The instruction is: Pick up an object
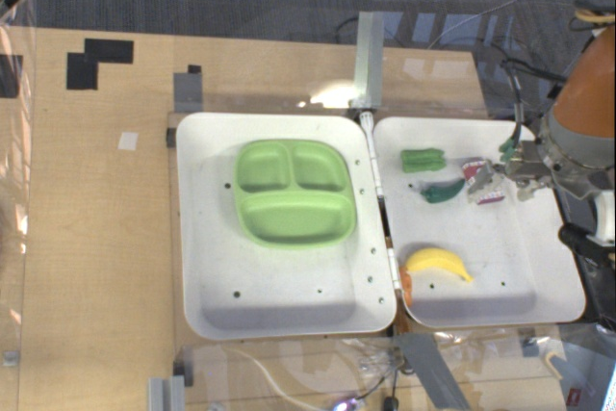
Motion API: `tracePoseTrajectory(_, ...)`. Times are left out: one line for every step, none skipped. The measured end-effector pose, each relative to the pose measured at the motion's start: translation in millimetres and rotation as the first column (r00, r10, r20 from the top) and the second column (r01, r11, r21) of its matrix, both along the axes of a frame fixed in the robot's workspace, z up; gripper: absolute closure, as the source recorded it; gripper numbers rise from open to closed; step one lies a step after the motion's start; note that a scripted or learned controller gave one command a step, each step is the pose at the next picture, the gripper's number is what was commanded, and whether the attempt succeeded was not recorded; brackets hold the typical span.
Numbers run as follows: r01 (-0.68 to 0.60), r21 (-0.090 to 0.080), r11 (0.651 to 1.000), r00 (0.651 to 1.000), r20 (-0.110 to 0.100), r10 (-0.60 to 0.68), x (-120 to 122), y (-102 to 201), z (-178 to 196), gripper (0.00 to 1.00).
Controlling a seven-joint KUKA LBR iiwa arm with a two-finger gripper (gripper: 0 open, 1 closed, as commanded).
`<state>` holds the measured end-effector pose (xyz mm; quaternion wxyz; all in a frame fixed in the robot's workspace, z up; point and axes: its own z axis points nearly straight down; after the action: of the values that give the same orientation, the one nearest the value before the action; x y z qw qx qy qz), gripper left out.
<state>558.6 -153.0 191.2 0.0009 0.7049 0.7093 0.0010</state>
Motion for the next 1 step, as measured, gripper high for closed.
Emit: tracePoseTrajectory(-0.037,-0.003,0.999,0.999,0.006,0.037,51.4,-0.7,-86.6,0.0)
